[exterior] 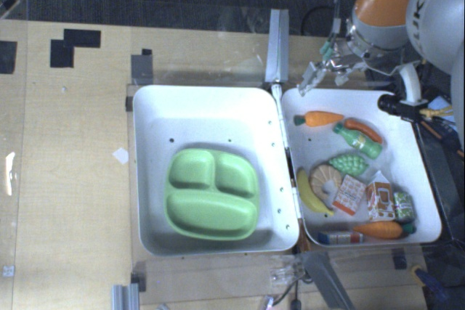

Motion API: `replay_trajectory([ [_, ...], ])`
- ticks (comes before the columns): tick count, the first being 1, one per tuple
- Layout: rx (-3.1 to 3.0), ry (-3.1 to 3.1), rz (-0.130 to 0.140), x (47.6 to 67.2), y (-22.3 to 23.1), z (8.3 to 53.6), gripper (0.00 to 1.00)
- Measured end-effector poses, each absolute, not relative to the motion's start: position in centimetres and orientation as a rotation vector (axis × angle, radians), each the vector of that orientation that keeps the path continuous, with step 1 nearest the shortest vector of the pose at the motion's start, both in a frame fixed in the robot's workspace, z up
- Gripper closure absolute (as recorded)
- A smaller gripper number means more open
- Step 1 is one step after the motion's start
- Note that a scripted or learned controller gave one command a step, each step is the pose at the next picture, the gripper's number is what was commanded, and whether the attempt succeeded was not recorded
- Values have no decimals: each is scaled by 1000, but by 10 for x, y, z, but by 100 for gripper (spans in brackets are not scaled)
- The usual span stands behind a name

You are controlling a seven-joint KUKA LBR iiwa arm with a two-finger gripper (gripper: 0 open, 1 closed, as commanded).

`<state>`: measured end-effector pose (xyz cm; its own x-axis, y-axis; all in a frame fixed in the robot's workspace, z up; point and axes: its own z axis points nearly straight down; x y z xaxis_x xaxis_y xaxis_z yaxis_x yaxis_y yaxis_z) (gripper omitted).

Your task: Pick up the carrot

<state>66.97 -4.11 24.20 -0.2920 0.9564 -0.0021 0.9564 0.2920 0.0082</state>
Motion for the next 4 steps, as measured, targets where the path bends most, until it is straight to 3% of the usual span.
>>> replay_trajectory([
  [1,1797,2572,6,670,-20,186,0],
  [2,1722,2621,6,608,-59,186,0],
  [3,1565,2709,8,634,-124,89,0],
  [4,1276,2861,5,662,-122,112,0],
])
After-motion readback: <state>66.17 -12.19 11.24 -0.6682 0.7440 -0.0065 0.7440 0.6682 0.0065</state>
